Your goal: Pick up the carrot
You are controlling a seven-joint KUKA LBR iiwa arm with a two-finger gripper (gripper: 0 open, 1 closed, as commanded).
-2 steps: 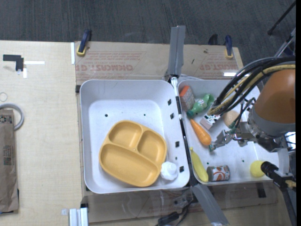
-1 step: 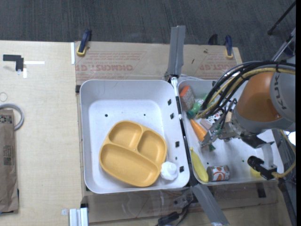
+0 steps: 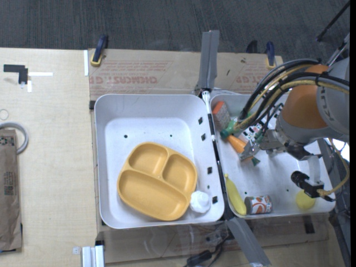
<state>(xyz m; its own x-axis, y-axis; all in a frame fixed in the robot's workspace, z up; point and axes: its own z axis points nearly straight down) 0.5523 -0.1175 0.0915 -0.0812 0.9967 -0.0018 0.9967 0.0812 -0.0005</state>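
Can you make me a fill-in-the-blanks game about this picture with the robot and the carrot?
1. The yellow plate lies in the ____ bin.
2. The carrot is colored ____.
3. The white ball rests beside the yellow ____.
4. The can lies next to the ____ in the right bin.

Missing words: left; orange; plate; banana
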